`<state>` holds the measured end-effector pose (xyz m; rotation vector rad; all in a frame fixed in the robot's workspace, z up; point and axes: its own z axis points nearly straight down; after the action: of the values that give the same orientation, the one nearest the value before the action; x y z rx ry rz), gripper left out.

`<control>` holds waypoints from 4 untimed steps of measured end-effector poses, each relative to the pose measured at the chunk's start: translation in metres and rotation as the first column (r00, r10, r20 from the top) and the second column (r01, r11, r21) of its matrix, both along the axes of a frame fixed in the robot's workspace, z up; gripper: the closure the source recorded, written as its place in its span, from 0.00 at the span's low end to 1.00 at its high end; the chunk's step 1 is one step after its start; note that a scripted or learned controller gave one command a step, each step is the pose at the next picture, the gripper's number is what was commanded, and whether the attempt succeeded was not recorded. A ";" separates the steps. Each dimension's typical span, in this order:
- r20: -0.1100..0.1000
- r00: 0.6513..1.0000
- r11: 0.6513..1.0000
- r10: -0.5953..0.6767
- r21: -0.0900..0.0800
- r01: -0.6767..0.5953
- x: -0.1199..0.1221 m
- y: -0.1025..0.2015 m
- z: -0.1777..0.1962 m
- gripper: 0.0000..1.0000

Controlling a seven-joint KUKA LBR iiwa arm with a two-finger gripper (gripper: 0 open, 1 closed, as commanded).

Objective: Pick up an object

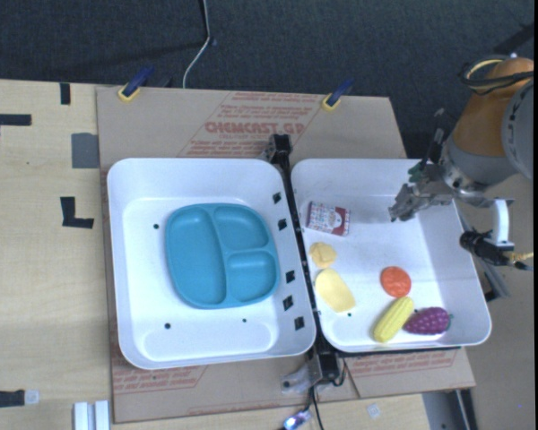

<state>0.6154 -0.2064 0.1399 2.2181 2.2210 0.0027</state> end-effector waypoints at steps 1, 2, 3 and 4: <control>0.001 1.000 1.000 -0.001 -0.001 0.001 -0.006 -0.007 0.052 1.00; 0.001 1.000 1.000 0.000 -0.001 0.000 -0.004 -0.007 0.096 1.00; -0.004 1.000 1.000 0.003 0.002 -0.003 -0.010 0.038 0.087 1.00; -0.006 1.000 1.000 0.004 0.003 -0.004 -0.026 0.091 0.080 1.00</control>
<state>0.5892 -0.1156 0.2198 2.2182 2.2296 -0.0006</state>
